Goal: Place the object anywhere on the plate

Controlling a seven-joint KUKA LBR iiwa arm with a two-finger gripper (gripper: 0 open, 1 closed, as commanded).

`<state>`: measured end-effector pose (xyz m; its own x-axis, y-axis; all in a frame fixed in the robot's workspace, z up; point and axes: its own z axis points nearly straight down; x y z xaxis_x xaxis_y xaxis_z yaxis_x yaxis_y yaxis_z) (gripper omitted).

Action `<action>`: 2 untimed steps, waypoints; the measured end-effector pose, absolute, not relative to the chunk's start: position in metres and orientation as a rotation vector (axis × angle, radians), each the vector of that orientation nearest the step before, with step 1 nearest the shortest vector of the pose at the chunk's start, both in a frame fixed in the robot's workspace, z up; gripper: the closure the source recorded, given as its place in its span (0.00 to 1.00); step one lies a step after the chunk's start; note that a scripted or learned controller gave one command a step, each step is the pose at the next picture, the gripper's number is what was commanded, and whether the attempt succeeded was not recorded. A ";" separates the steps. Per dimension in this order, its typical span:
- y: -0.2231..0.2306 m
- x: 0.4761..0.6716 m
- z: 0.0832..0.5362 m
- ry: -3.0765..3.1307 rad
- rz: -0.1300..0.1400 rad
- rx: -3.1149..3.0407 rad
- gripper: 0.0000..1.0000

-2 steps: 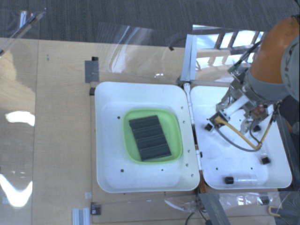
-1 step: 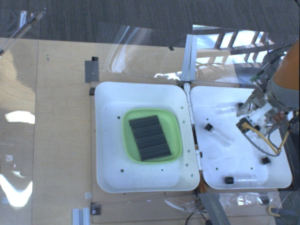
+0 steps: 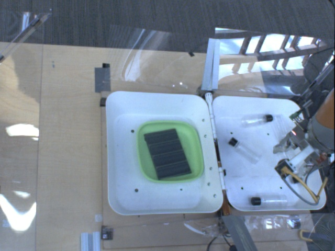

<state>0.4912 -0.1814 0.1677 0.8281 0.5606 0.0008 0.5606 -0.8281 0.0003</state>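
A black ridged rectangular block (image 3: 167, 153) lies flat on the green square plate (image 3: 142, 140), roughly at its middle and turned slightly off the plate's edges. The plate sits in the left white bin (image 3: 119, 192). My gripper (image 3: 287, 155) hangs over the right side of the right bin (image 3: 236, 198), far to the right of the plate and the block. I see nothing held in it. Cables and the wrist body cover much of its tip.
Three clear vials with black caps lie in the right bin: one at the back (image 3: 256, 120), one near the middle (image 3: 242, 145), one at the front (image 3: 268, 200). A metal divider (image 3: 210, 69) stands behind the seam between the bins.
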 end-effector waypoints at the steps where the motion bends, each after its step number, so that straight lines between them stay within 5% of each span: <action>1: -0.205 0.571 0.264 1.182 0.009 2.905 0.00; 2: -0.178 0.498 0.310 1.029 0.009 2.964 0.00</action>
